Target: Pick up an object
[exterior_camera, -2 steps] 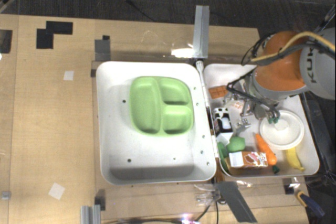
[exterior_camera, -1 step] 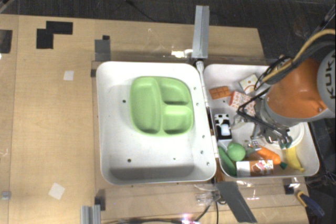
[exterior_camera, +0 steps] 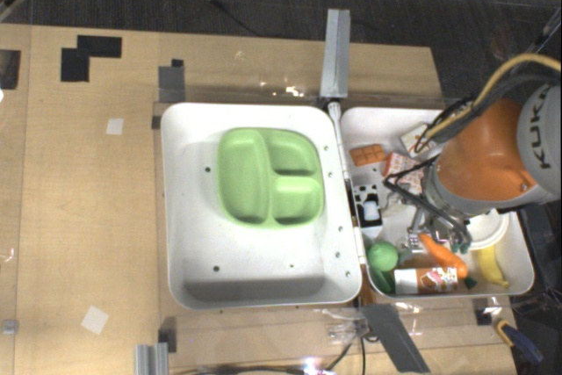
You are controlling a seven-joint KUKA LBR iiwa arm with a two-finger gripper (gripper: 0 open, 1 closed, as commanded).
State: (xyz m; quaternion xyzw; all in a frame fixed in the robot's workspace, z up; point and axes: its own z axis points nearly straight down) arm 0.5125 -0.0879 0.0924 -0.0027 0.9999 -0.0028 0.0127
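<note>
Gripper hangs low in the right bin; I cannot tell its state. Right below it lies an orange carrot. Just past that lies a bottle, with a green ball to its left and a banana to its right. Far left, a green tray sits in the left bin.

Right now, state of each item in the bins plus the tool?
green divided plate: right way up in left bin, compartments bare
green ball: resting in right bin
bottle: lying on its side
banana: lying flat
carrot: lying under the tool
tool: low over carrot
</note>
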